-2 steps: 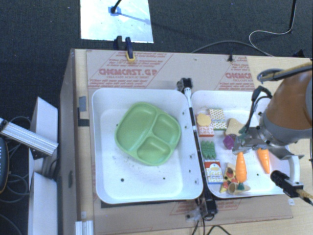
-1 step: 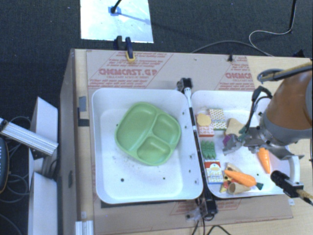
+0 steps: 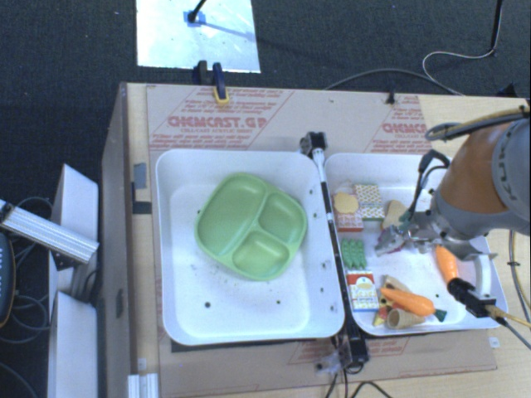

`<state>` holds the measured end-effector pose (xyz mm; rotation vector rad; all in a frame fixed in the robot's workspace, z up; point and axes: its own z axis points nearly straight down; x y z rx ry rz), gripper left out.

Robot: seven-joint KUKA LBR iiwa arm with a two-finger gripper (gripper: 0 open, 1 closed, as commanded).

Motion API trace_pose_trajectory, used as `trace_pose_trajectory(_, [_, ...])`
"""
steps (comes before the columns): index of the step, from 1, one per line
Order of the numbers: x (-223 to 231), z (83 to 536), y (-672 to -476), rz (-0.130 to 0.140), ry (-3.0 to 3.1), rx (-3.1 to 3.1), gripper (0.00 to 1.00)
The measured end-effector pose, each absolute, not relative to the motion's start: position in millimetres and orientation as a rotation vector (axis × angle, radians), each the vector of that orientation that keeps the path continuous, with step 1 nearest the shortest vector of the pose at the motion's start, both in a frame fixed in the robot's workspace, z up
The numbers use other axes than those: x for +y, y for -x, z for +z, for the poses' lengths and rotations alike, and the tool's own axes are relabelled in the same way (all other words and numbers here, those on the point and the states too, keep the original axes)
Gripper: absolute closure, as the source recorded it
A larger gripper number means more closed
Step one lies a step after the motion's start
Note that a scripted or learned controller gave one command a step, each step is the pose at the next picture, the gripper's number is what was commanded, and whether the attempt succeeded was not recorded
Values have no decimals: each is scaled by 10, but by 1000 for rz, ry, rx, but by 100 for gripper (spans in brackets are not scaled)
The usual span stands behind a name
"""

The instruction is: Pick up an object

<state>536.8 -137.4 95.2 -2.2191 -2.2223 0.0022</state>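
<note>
Grey metal jaws [image 3: 388,240] low in right white bin [image 3: 415,162], state: cannot tell. Nearest: green flat card [image 3: 353,252]. Descend square, avoid orange toy carrot [image 3: 408,301].

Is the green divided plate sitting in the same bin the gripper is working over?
No: the green divided plate lies in the left bin, while the gripper is over the right bin.

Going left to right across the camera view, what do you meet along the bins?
Left bin → green divided plate → right bin → green card → gripper → orange carrot
</note>
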Motion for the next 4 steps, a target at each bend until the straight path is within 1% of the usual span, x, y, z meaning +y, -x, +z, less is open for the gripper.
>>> trace_pose_trajectory(1, [-1580, 847, -5897, -2, 2219, -2227, 0])
trace_pose_trajectory(2, [-1580, 963, -5911, -5, 2217, -2234, 100])
trace_pose_trajectory(3, [-1580, 961, -5910, -4, 2216, -2234, 0])
trace_pose_trajectory(4, [-1800, 857, -6677, 8, 2211, -2224, 0])
